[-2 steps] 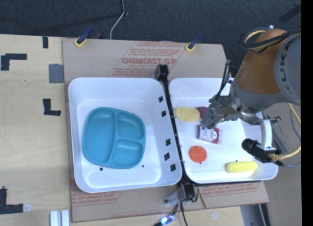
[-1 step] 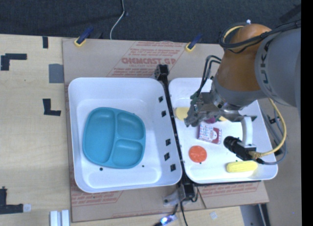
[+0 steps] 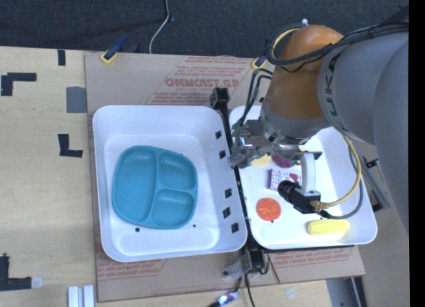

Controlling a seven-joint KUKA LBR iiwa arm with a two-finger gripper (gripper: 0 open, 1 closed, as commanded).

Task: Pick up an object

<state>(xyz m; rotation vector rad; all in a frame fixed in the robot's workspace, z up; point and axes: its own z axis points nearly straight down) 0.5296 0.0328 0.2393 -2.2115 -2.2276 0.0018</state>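
My gripper [image 3: 255, 155] hangs low over the upper left part of the right bin [image 3: 355, 229], under the orange wrist band. Around it lie small objects: a purple piece [image 3: 284, 161], a red-and-white patterned packet [image 3: 275, 179], an orange round item [image 3: 269, 209] and a yellow corn-like piece [image 3: 328, 226]. A bit of yellow [image 3: 263, 160] shows right beside the gripper body. The arm's body hides the fingertips and what lies directly beneath them.
The left bin [image 3: 109, 123] holds a teal divided plate [image 3: 155, 187]. A black divider with clips [image 3: 229, 166] runs between the bins. A black fitting with a yellow cable [image 3: 299, 196] hangs from the arm over the right bin. Cardboard lies under both bins.
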